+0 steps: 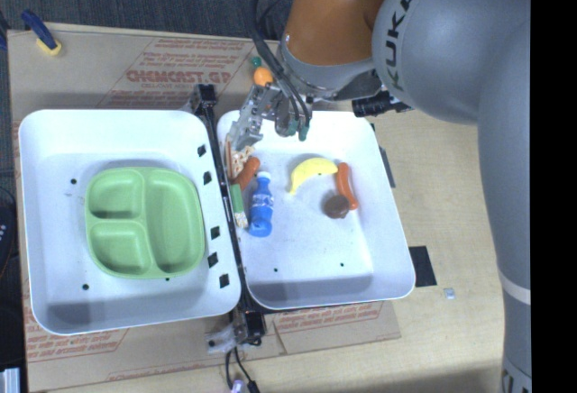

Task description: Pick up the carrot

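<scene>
We see a green divided plate (144,222) in the left bin (36,202). The right bin (379,238) contains a blue bottle (261,206), a banana (311,172) and a brown round item (336,206).

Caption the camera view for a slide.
KUKA arm's gripper hovers over right bin's left edge near the carrot; green tray sits left.

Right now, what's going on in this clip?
A grey robot arm reaches in from the right, its gripper low over the back left corner of the right bin. The carrot lies just below it by the bin's left wall, not lifted yet. A blue bottle, a banana and a sausage lie nearby. The left bin holds a green plate.
</scene>
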{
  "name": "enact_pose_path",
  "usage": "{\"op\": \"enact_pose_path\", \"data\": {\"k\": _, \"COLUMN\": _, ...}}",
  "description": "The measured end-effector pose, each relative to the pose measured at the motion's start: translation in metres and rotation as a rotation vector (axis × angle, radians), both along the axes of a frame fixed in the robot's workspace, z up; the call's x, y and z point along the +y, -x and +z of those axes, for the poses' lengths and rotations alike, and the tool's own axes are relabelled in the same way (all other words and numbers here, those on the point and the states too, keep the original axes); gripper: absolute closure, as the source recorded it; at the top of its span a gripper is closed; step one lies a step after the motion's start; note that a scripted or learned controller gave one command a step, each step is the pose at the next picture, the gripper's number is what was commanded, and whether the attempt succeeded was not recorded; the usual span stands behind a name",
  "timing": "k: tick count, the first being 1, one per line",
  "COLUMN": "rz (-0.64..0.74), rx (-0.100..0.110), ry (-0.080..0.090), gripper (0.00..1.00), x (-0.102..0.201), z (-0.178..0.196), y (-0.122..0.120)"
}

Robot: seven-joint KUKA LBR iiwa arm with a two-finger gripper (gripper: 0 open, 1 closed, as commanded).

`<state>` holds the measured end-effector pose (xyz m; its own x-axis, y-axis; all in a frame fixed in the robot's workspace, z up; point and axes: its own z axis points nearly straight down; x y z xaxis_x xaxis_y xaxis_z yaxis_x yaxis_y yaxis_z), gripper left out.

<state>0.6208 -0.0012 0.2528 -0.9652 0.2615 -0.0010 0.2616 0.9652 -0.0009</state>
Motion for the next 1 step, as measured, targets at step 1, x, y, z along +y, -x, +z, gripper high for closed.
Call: {"op": "enact_pose_path", "data": {"k": 1, "rz": 0.347, "rx": 0.002, "ry": 0.000, "gripper": 1.00, "x": -0.0247, "z": -0.0292, "y": 0.0302}}
